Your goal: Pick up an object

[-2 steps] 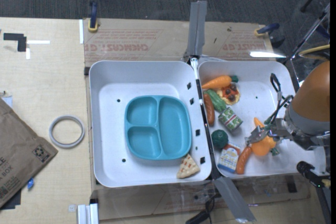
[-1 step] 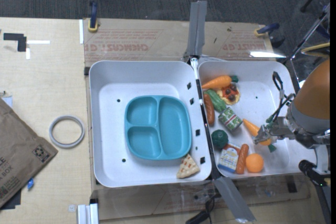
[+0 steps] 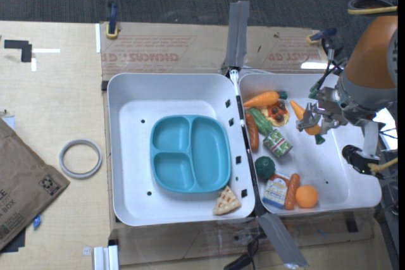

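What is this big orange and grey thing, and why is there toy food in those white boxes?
It is a robot arm, seen by one camera looking down from above. It reaches in from the right. At its end is a metal hand for picking things up. It hangs over the right shallow white bin, close to a small orange toy piece, but I cannot tell whether it grips it. That bin also holds toy food: an orange plastic carrot, a round orange ball fruit, a dark green ball and more. The left white bin holds a turquoise divided plate and a tan waffle wedge. The robot's job is to pick up one object.
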Available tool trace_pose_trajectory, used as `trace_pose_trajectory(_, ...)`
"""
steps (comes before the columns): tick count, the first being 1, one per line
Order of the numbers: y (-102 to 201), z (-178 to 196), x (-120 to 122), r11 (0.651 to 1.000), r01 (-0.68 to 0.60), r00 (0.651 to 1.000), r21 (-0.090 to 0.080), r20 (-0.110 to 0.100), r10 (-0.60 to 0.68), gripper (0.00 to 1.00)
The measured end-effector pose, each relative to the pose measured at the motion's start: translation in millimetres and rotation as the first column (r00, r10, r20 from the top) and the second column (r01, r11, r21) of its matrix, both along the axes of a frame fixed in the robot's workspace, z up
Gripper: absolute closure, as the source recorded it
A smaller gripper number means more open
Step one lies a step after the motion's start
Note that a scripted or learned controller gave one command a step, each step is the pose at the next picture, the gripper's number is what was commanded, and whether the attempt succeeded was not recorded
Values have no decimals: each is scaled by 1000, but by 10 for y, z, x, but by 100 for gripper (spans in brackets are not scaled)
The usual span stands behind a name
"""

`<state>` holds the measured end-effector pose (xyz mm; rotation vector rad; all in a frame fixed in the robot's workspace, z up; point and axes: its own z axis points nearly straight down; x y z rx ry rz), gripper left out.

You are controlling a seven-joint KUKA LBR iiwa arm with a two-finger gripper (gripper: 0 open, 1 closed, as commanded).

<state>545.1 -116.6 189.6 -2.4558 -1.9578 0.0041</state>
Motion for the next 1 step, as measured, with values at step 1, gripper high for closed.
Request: trace_pose_trajectory(1, 311, 587, 68, 996, -90, 996, -1, 0, 90, 100)
